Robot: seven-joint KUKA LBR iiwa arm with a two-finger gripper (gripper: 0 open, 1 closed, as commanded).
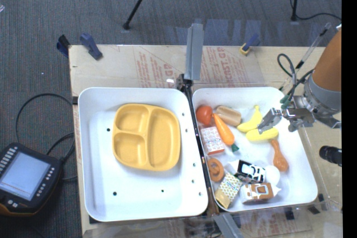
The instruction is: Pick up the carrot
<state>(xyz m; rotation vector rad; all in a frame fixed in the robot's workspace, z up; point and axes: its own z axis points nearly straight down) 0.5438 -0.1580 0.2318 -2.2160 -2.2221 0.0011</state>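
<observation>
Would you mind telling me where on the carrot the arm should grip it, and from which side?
Grip the carrot around mid-length, coming straight down with fingers across its width. It lies flat and slanted, wide end up-left by the tomato, green tip lower right. The carton and hot dog crowd its ends; the middle offers most room.

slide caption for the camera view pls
Gripper above the right bin, near the bananas; carrot lies untouched.
</observation>
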